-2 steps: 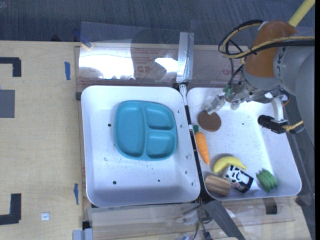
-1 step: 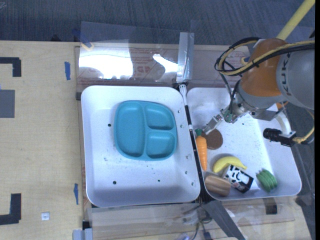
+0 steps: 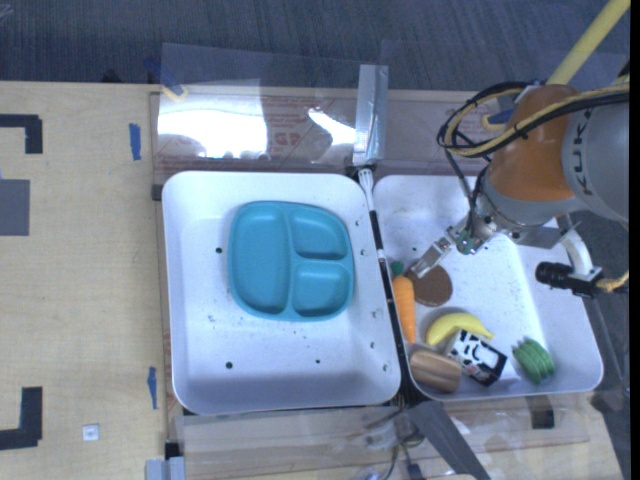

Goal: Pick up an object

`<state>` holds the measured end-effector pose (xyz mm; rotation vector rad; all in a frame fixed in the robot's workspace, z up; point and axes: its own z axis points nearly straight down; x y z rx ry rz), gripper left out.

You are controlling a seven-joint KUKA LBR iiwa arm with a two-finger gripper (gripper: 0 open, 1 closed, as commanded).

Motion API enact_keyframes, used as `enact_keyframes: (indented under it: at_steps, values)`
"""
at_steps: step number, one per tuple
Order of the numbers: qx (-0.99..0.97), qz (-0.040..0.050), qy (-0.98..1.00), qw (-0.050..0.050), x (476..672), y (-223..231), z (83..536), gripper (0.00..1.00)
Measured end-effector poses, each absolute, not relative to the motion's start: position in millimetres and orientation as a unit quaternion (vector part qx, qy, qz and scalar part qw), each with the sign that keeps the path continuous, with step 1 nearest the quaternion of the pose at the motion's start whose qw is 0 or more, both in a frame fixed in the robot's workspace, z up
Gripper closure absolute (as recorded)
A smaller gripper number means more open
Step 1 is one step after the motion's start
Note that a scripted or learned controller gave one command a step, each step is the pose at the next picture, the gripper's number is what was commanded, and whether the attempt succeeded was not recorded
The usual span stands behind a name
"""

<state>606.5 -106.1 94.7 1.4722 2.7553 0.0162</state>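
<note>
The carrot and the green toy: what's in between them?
In the camera view, between the carrot and the green toy lie a banana and a black-and-white toy.

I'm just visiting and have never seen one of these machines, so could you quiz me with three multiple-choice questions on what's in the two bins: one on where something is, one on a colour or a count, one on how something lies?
1. Where is the blue divided plate?
A. left bin
B. right bin
C. on the wooden bench

2. What colour is the carrot?
A. purple
B. orange
C. white

3. How does the claw stand?
A. lifted high, clear of both bins
B. over the blue plate
C. low in the right bin, by the brown disc

Answers:
1 A: it lies alone in the left bin.
2 B: orange, along the divider.
3 C: its tip is beside the disc.
</note>
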Motion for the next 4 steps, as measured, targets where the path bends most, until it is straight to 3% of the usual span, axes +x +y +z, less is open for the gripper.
enact_keyframes:
  at_steps: [2,4]
  values:
    - [0.555,0.0046,0.831,0.011,557.7,-102,94,0.00]
    - [0.642,0.0071,0.767,0.008,525.1,-103,93,0.00]
